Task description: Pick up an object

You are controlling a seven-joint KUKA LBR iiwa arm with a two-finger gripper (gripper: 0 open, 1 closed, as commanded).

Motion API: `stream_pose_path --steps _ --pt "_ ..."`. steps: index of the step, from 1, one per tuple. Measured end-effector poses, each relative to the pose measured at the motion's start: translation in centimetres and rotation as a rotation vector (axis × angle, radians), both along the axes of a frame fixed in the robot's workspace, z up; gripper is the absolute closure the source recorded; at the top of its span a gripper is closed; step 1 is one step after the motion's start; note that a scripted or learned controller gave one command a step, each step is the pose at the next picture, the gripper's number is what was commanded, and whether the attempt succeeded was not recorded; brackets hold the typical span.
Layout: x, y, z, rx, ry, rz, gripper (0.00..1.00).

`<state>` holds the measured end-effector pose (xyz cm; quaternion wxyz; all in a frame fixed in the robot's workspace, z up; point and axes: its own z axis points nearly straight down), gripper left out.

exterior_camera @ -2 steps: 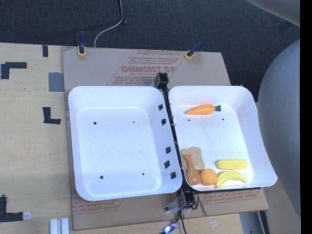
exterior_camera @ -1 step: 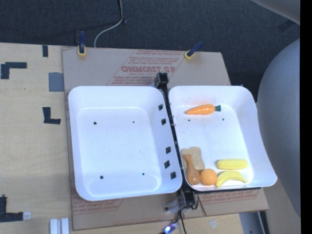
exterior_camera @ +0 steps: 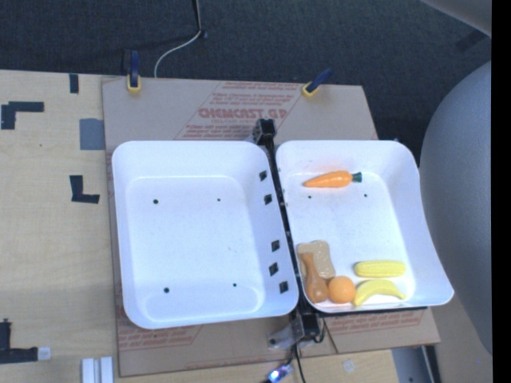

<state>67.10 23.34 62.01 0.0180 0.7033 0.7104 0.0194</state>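
The right bin (exterior_camera: 399, 166) holds all the objects. An orange carrot (exterior_camera: 329, 180) with a green tip lies across its far part. At the near edge sit a tan bread slice (exterior_camera: 318, 256), a brown drumstick-like piece (exterior_camera: 314, 281), a small orange ball (exterior_camera: 342, 290), a yellow corn cob (exterior_camera: 380, 269) and a yellow banana (exterior_camera: 378, 292), all close together. A grey part of the arm (exterior_camera: 467, 190) fills the right side of the view, beside the right bin.
The left bin (exterior_camera: 128, 214) stands alongside the right one, joined by a black clip strip (exterior_camera: 275, 214). Both rest on a cardboard sheet (exterior_camera: 239, 110) held by two clamps (exterior_camera: 133, 76) at the back. A white cable (exterior_camera: 180, 46) runs off behind.
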Motion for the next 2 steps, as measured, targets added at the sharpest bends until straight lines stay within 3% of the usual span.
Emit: stream_pose_path --steps 2 --pt "0.34 0.3 1.94 0.011 -0.044 0.001 1.0"
